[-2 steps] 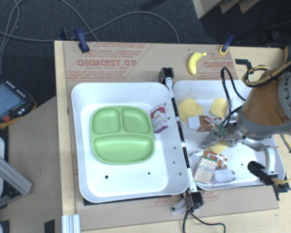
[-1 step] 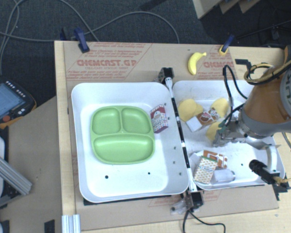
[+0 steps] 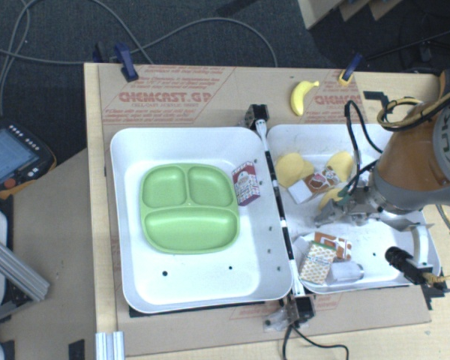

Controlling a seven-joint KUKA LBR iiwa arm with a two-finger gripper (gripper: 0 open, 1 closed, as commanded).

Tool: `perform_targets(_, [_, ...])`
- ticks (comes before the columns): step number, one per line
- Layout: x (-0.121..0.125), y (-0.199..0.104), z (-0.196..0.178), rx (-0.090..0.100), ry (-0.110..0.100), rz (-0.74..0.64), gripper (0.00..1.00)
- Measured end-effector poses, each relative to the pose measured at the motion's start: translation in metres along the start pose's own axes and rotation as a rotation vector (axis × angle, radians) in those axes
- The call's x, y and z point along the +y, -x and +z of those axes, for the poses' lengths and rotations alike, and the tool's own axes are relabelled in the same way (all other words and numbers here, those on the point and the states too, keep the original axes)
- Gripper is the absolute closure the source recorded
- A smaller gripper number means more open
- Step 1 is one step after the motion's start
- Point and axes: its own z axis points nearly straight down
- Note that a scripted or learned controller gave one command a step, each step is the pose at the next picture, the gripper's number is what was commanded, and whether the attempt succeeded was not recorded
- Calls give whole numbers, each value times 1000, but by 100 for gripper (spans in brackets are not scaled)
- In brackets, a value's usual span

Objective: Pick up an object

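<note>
The right bin (image 3: 412, 280) holds several small items. A yellow lemon-shaped piece (image 3: 289, 166) lies at its far left, with a small white card (image 3: 299, 193) just in front of it. A red and white packet (image 3: 323, 178) leans against a second yellow piece (image 3: 341, 163). My gripper (image 3: 343, 205) hangs low over the middle of this bin, just in front of that second yellow piece and partly covering it. Nothing can be seen held in it. Near the front wall lie a patterned packet (image 3: 317, 262) and an orange and white box (image 3: 332, 244).
The left bin (image 3: 127, 261) holds a green divided plate (image 3: 189, 207) and a small red and white carton (image 3: 245, 183) at the plate's right. A yellow banana (image 3: 302, 96) lies on the bench behind the right bin. Cables (image 3: 350, 130) loop over the right bin's back.
</note>
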Motion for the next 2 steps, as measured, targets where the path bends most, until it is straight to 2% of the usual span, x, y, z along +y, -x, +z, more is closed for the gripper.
perform_targets(1, [66,-15,9,0,2,-3,0])
perform_targets(2, [68,-15,-3,-2,6,-2,100])
